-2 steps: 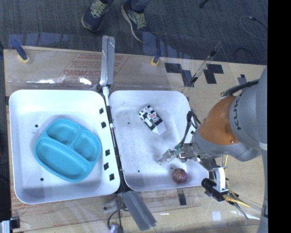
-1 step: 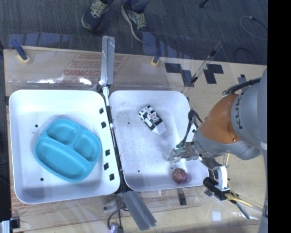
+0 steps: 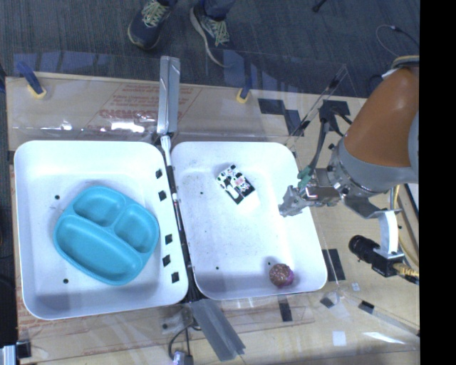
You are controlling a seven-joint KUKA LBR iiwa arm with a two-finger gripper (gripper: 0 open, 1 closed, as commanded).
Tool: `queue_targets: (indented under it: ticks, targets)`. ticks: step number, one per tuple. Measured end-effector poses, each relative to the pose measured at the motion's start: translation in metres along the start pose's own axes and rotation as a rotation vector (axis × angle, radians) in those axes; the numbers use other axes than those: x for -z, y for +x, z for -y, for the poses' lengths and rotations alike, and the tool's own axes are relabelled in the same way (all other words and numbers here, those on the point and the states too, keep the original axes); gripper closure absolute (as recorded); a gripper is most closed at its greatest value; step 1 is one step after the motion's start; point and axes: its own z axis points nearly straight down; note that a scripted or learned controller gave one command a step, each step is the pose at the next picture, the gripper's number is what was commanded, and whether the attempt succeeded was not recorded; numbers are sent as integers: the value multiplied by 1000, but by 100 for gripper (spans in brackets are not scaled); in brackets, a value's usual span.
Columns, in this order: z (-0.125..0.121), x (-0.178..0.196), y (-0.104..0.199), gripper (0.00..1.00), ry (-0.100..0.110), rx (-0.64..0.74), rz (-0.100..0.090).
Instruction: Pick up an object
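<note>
In the right bin (image 3: 214, 271) lie two things: a small black-and-white patterned block (image 3: 236, 184) near the back middle, and a small purplish-brown ball (image 3: 281, 274) near the front right corner. My gripper (image 3: 293, 201) hangs over the right rim of that bin, to the right of the patterned block and well behind the ball. Nothing shows between its fingers. The grey arm with its orange band (image 3: 388, 121) reaches in from the right.
The left bin (image 3: 35, 285) holds a light blue divided plate (image 3: 107, 233). A metal divider (image 3: 168, 100) runs between the bins. Black tape marks and clear sheeting cover the bench (image 3: 342, 314) to the right. A person's shoes (image 3: 182, 21) stand beyond the far edge.
</note>
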Motion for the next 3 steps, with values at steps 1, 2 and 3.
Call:
queue_targets:
  ticks: [1, 2, 3]
  targets:
    - [-18, -25, 41, 100, 5, 0, -1]
    - [-18, -25, 40, 0, 5, 0, -1]
    - [-110, -136, 19, 0, 7, 0, -1]
